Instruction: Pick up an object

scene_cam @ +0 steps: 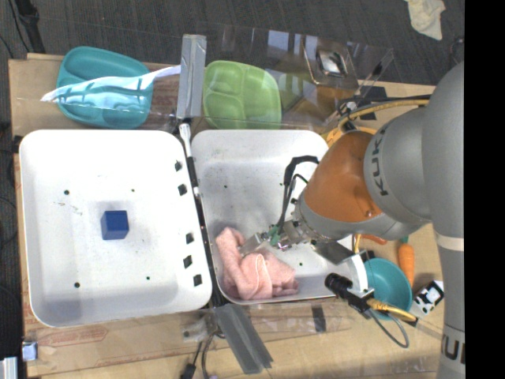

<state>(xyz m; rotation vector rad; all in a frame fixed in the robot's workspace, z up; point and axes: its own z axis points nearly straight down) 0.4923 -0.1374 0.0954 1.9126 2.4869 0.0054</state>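
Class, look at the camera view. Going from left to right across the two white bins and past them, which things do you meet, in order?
Blue cube in the left bin → pink cloth in the right bin → the gripper just above the cloth → teal bowl → orange carrot beside the bowl.

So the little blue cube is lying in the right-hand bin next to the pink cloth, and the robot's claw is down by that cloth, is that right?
Not quite. The camera view shows the blue cube alone in the left bin, not the right one. The rest holds: the pink cloth lies in the right bin, and the gripper is down beside it.
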